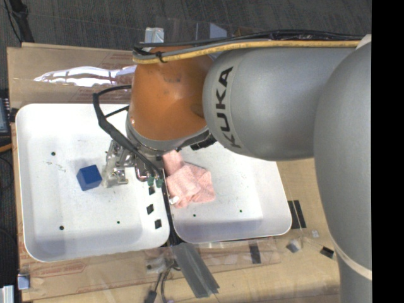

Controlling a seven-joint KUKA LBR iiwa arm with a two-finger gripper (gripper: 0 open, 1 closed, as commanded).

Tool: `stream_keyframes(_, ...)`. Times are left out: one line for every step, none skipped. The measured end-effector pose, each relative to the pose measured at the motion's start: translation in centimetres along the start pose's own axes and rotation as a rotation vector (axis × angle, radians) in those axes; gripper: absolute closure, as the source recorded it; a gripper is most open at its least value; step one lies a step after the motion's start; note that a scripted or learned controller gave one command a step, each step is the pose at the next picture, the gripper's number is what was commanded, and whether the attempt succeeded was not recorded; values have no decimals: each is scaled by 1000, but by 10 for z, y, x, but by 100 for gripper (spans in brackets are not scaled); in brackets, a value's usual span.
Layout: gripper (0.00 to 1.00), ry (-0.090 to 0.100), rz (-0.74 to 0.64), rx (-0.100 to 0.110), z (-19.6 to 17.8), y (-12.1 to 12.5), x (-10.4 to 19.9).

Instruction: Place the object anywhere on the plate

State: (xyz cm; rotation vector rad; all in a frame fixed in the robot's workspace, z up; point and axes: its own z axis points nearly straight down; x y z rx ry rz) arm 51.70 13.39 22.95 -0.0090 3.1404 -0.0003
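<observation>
A small blue cube (pixel 89 177) lies on the floor of the left bin (pixel 44 232). My gripper (pixel 116 171) hangs just to the right of the cube, close beside it, with metal fingers pointing down; the cube is not between them. A pink crumpled cloth-like object (pixel 189 183) lies at the left edge of the right bin (pixel 265 219), partly under the arm's wrist. The big grey and orange arm (pixel 189 100) covers most of the right bin.
The divider between the two bins (pixel 161 216) runs just right of the gripper. Black cables (pixel 104 122) loop from the wrist over the left bin. Cardboard (pixel 69 65) lines the bench behind the bins.
</observation>
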Motion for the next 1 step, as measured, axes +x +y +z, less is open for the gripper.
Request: stream_keyframes(0, 0, 1, 0, 0, 0, 0)
